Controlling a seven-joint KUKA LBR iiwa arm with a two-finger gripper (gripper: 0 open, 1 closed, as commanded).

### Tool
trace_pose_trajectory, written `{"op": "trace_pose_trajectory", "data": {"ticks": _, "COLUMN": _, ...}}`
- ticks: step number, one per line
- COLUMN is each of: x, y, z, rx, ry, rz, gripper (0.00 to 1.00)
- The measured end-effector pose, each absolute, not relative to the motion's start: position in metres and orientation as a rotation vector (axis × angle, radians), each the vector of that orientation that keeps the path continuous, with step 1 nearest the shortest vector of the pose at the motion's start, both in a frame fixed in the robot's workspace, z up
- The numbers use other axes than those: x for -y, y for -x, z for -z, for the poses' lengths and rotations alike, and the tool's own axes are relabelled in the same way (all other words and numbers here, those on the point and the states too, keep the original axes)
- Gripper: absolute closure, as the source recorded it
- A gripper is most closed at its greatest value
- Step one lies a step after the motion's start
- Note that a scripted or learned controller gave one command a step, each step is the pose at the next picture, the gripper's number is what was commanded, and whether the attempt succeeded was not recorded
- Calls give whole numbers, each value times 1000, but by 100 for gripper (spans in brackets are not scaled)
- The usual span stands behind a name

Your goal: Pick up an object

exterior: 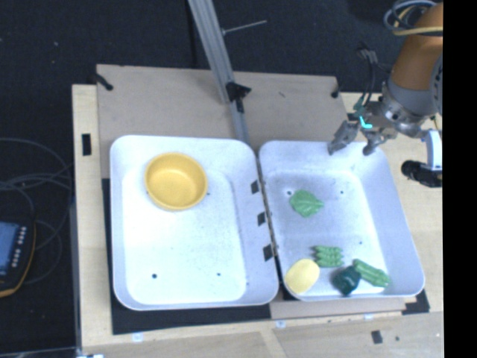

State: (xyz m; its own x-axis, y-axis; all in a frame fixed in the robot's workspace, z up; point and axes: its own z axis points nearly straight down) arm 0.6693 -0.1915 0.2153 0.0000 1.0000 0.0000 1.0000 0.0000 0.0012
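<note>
Lemon (302, 275) far below gripper (352, 145)

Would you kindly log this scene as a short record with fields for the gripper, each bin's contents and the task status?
gripper: gripper open, holding nothing, over far edge of right bin
left bin: yellow bowl, upright
right bin: green leaf, green pod, yellow lemon, dark green pepper, light green vegetable
task status: nothing picked up yet

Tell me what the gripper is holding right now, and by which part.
Nothing. The gripper hangs open over the far edge of the right bin, with no object between its fingers. The green leaf lies in that bin, apart from it.
</note>
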Motion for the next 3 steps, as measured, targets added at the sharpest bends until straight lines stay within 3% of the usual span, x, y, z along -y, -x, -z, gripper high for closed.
{"op": "trace_pose_trajectory", "data": {"ticks": 1, "x": 191, "y": -669, "z": -215, "rx": -2221, "ry": -2221, "rz": -1, "gripper": 0}}
{"op": "trace_pose_trajectory", "data": {"ticks": 3, "x": 191, "y": -666, "z": -100, "rx": -2223, "ry": -2223, "rz": 4, "gripper": 0}}
